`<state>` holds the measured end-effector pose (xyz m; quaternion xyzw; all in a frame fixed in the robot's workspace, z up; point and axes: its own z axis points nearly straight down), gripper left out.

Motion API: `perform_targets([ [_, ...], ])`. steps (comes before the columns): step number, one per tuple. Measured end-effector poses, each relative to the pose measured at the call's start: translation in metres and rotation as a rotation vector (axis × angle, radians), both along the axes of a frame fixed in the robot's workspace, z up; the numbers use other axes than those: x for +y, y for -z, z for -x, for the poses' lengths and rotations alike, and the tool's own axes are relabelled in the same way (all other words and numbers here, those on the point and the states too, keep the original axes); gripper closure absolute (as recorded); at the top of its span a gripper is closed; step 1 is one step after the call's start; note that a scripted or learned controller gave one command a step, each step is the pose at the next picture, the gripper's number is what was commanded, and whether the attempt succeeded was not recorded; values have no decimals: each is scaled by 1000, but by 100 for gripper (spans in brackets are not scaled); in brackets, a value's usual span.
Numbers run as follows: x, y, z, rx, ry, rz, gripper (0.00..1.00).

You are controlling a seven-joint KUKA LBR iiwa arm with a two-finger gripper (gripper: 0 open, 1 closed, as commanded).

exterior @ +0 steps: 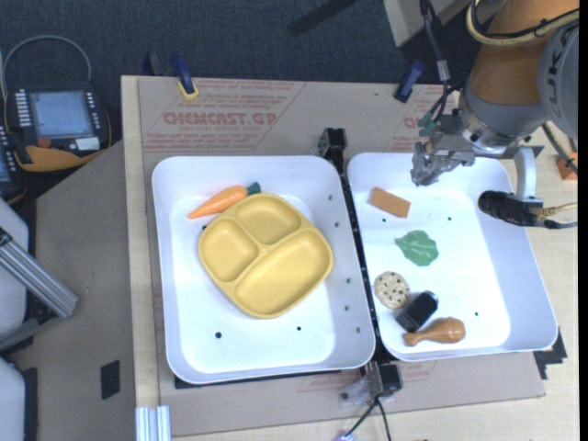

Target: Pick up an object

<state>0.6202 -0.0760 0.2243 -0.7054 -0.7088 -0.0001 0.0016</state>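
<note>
Arm enters from the right; the tool (429,171) hangs over the far end of the right bin (524,255), close to the wall it shares with the left bin (170,246). You can see dark fingers pointing down with nothing between them, but whether they are spread or closed I cannot tell from this angle.

Candidate objects, all in the right bin:
- orange block (390,202), just beside the tool, toward the near-left of it; long axis runs slantwise, roughly left-far to right-near
- green leaf piece (418,247), mid-bin, nearer the camera than the block
- round cookie (391,288), by the shared wall
- black block (418,310), just beside the cookie
- brown drumstick (437,333), near edge, touching or almost touching the black block

The left bin holds a yellow divided plate (266,255) and a carrot (217,201) at its far rim; both well apart from the tool.

Judgement: the orange block is your likeliest target. The tool is not over it yet; it needs a short shift toward the near-left, then a descent. The fingers should close across the block's short side, so check wrist rotation against that slanted axis. No grasp has been made
</note>
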Motion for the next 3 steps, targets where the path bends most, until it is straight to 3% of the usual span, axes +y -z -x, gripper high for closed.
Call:
perform_targets([
  [3, 141, -14, 41, -1, -1, -1, 100],
])
